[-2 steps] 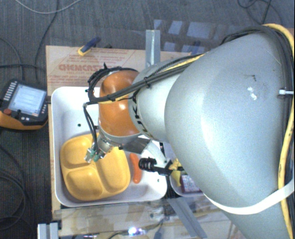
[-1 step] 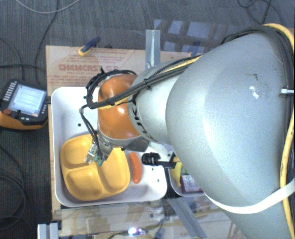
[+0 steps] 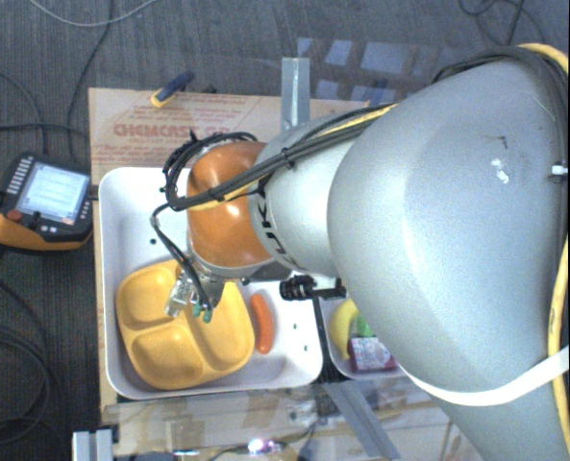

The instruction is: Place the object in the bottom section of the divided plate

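Carrot (image 3: 261, 324) lies beside the divided plate (image 3: 155, 353); tool (image 3: 192, 301) above plate, grip unclear.

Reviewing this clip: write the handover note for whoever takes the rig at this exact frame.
Gripper: low over the yellow divided plate, near where its sections meet; finger state not readable, nothing seen held.
Plate lies in the left bin, front-left corner.
Orange carrot-like piece lies on the bin floor just right of the plate.
Right bin holds a yellow item and a pink packet.
Done: nothing visible in the plate's bottom section.
Left: pick the object, place it there.
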### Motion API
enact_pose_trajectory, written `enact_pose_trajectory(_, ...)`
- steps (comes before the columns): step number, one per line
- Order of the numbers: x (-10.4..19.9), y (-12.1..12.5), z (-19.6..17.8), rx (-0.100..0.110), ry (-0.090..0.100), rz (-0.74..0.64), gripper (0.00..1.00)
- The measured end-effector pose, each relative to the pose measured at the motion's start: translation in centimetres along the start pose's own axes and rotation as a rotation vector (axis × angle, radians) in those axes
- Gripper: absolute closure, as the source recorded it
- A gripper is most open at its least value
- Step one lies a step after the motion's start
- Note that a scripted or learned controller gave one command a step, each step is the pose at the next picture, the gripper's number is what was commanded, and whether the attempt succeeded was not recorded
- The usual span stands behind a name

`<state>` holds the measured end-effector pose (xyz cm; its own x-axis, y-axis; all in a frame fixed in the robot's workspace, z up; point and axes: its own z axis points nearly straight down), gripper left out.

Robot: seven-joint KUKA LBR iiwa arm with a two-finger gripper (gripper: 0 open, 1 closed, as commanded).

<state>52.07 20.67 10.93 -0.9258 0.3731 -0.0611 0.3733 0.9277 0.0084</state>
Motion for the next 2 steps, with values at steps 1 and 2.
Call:
enact_pose_trajectory(1,-2.5,-4.1,0.0,-0.054,0.004,-0.268,1.00)
enact_pose_trajectory(2,-4.9,3.6,-11.0,-0.006,0.060,-0.440,1.00)
